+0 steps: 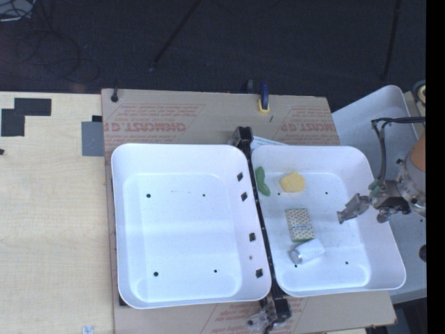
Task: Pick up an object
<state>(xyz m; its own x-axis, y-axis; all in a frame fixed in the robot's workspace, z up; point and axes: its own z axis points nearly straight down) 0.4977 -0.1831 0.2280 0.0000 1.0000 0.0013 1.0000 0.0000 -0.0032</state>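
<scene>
The right bin [379,270] holds several small items. A yellow lump [293,182] lies near its back, with a green piece [262,181] by the left wall. A patterned flat packet [300,223] rests mid-bin, and a small white-grey tube [306,251] sits just in front of it. My gripper [367,210] hangs over the right side of this bin, to the right of the packet and apart from it. Its two dark fingers are spread with nothing between them.
The left bin [125,186] sits beside the right one, divided by a black clipped seam [252,214]. Both rest on a cardboard sheet [174,117]. A blue and yellow clamp [264,99] stands at the back edge. Wooden bench lies to the left.
</scene>
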